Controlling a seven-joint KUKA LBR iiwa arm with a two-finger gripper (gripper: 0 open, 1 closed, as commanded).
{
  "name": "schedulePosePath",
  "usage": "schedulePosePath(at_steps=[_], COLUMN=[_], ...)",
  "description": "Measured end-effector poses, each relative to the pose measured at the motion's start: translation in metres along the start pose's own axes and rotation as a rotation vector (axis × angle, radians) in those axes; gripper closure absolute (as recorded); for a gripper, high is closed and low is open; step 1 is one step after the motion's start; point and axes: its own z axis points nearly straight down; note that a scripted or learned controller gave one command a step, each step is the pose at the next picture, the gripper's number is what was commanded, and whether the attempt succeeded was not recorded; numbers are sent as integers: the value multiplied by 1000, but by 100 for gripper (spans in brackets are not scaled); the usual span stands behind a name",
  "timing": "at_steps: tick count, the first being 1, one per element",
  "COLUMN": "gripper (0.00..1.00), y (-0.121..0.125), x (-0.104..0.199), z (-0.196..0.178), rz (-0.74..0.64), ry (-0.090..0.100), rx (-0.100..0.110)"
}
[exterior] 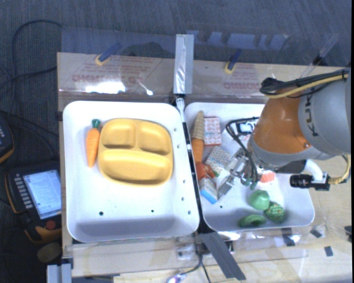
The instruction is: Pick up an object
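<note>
Arm (pixel 310 119) entering from the right, bent over the right-hand bin (pixel 304 214) — orange band above the wrist, grey housing toward the frame edge. Wrist angled down and to the left. Gripper (pixel 233 173) low inside the bin, close above the clutter near its centre; opening of the gripper and any grasp cannot be told.

Right-hand bin contents: ice-cream cone toy (pixel 197 135) along the left wall, small pink box (pixel 212 130) just beside it, patterned packet (pixel 217 157) below that, red-and-blue item (pixel 206 181) near the left wall. Green round toy (pixel 259 200), green textured piece (pixel 275 212) and green flat piece (pixel 251 220) grouped at the front, beside the gripper but apart from it.

Left-hand bin (pixel 82 217) — yellow divided tray (pixel 135 151), toy carrot (pixel 92 145) touching its left side.
</note>
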Motion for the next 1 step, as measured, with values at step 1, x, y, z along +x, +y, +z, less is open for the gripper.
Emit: schedulePosePath(at_steps=[1], gripper=[0], y=[-26], x=[-46], z=[-32], rz=[-306], ry=[5], rx=[-1])
